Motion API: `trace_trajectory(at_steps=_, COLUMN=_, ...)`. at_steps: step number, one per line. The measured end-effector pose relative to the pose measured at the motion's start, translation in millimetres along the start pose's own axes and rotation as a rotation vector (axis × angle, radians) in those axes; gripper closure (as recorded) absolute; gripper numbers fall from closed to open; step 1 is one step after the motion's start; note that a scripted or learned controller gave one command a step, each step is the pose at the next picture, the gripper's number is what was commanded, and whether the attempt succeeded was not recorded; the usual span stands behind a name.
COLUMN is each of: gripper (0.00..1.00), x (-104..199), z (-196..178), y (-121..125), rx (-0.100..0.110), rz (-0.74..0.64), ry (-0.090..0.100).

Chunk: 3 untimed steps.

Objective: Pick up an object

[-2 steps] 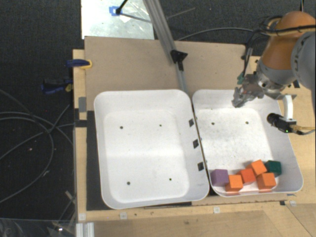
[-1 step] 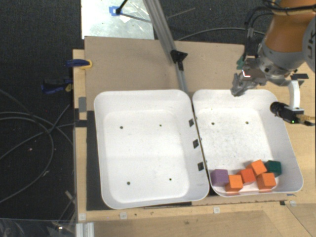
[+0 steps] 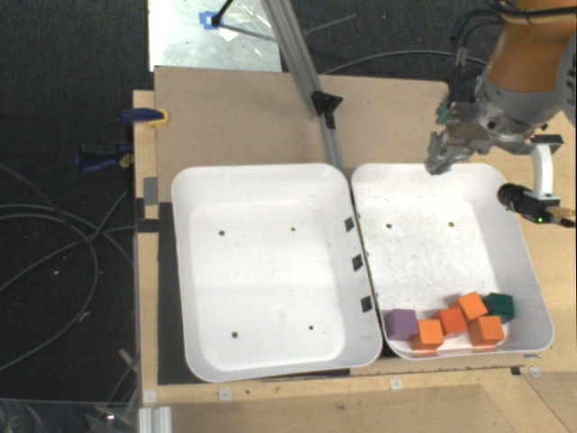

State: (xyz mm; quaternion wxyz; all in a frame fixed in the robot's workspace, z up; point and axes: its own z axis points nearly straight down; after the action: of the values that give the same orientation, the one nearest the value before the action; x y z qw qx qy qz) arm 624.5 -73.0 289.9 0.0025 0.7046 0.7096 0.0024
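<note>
The pick is not yet begun, as far as I can judge: every block lies loose in its bin and none of them is up at my jaws. All of it is left to do: travel to the blocks, come down, close on one and lift.

The left bin (image 3: pixel 261 269) sits well off to the left of my jaws and nearer the camera. The right bin (image 3: pixel 424 242) is the one I hang over. My jaws are at its far rim, close to the far edge of the bench (image 3: pixel 388 115). From this slant I cannot tell how wide my jaws stand.

The blocks are bunched along the near wall of the right bin, well apart from my jaws, across the whole bare floor of the bin from them. Leftmost is a purple cube (image 3: pixel 401 322), almost straight toward the camera from my jaws and a little to their left. Next come four orange cubes (image 3: pixel 453 320), packed together and touching or nearly so. Last, a dark green block (image 3: pixel 500 307) lies farthest right, against the orange ones.

They are small, square-edged and matte, likely easy to pinch. The purple cube stands a little free of the rest, so I judge it the cleanest target.
</note>
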Motion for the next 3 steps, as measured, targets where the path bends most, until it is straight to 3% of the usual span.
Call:
trace_trajectory(at_steps=1, gripper=1.00, x=30.0, z=-28.3, y=-26.2, rx=0.003, rz=-0.001, ry=0.001)
trace_trajectory(at_steps=2, gripper=1.00, x=7.3, z=2.1, y=-15.5, rx=0.007, rz=0.007, ry=-0.001)
trace_trajectory(at_steps=3, gripper=1.00, x=39.7, z=-9.4, y=-28.6, rx=0.005, rz=-0.001, ry=0.002)
